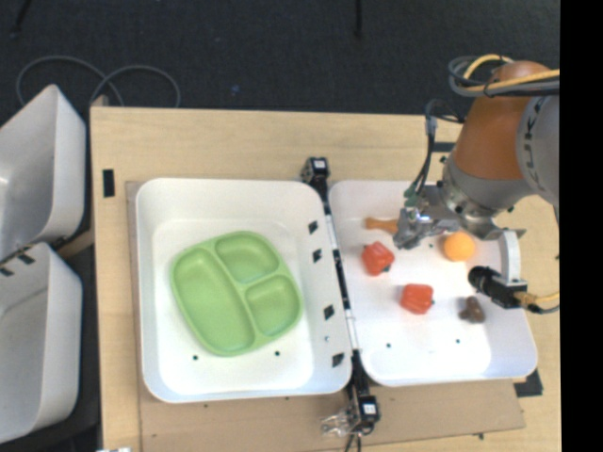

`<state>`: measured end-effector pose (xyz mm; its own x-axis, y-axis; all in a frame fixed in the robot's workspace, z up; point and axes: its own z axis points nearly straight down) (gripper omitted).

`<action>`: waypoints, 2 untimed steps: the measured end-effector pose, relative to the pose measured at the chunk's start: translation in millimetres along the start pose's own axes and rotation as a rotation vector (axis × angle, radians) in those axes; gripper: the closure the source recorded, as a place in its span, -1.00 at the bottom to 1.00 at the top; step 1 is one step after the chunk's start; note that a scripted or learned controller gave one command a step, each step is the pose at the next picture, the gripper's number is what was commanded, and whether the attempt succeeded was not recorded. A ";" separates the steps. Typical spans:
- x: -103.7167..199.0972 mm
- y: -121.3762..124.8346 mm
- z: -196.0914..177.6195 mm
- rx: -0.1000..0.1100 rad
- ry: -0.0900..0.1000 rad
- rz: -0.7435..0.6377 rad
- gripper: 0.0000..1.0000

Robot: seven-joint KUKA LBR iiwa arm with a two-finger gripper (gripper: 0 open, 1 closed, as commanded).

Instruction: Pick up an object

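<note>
The right bin holds 5 small things, any of which would serve the task. An orange ball lies just right of the gripper, nearly touching the wrist housing. A red block sits just left of the gripper and slightly nearer the camera. A second red block lies near it, further toward the near edge. A thin orange-brown piece, its long axis running left to right, pokes out to the left of the gripper at about the same depth. A small dark brown lump rests near the right wall.

The gripper hangs low over the far middle of this bin, with the first red block and the thin piece closest to its tip. By my reading a short shift left would bring it over either one.

Whether the gripper is spread or pressed together cannot be told; the wrist and cabling cover it from above, and nothing is visibly held.

The left bin carries a green divided tray.
</note>
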<state>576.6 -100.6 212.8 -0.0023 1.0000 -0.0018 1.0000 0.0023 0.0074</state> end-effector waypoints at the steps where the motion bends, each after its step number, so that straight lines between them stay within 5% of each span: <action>1: 1.8 6.8 -44.4 0.002 0.001 -0.001 1.00; 2: 57.9 12.2 -38.8 0.008 0.002 -0.004 1.00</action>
<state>588.4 -42.6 251.6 -0.0061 1.0000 0.0003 1.0000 0.0061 -0.0001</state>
